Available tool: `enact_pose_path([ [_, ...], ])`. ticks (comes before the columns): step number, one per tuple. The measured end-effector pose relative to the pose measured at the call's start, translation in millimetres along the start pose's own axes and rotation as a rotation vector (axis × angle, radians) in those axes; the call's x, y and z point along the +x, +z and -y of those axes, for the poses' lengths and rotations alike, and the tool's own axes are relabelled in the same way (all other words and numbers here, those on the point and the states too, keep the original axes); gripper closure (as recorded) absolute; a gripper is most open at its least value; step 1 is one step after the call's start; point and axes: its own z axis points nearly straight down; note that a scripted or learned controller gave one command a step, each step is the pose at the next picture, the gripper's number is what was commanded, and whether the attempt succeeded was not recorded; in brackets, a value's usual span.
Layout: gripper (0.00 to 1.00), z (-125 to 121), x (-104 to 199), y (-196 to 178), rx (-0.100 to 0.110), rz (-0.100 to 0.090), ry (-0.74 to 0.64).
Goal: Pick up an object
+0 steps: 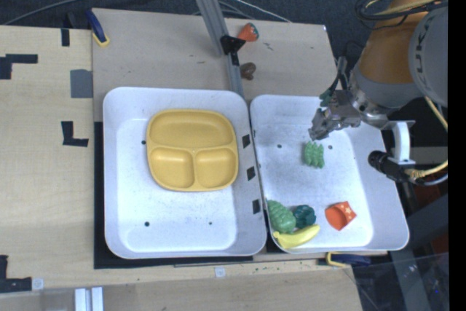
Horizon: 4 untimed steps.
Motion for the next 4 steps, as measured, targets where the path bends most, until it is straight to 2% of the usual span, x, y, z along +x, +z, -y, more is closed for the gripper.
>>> enact_pose_path([
  [2, 1.0, -15, 93, -12, 0.0, 0.0, -0.001],
  [3, 1.0, -30, 148, 0, 0.001, 0.001, -0.001],
  [4, 1.0, -47, 196, -14, -0.001, 0.0, -0.001],
])
